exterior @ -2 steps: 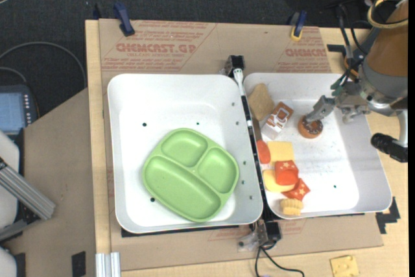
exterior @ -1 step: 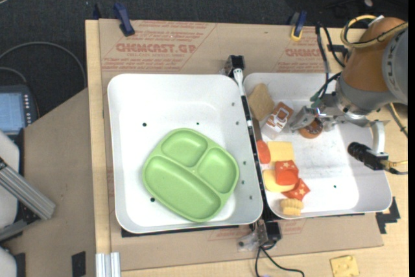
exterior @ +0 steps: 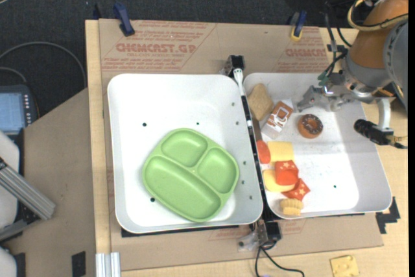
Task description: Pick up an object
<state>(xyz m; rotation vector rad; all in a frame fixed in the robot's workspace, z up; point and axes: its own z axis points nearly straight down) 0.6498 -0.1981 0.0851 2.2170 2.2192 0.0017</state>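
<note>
The right bin (exterior: 363, 185) holds several toy foods along its left side. Among them are a tan bread slice (exterior: 260, 100), a small brown-and-white carton (exterior: 279, 117), a chocolate donut (exterior: 310, 126), a yellow cheese block (exterior: 280, 152) and red pieces (exterior: 287, 173). The gripper (exterior: 316, 98) hovers at the bin's far side, just above and behind the donut and to the right of the carton. I see nothing held in it. The grey arm with its orange band (exterior: 379, 29) comes in from the upper right.
A green divided plate (exterior: 190, 173) lies in the left bin (exterior: 130, 113). A black clamp (exterior: 235, 66) sits where the bins meet. Blue clips (exterior: 123, 18) hold the cardboard sheet at the back. The right bin's lower right floor is bare.
</note>
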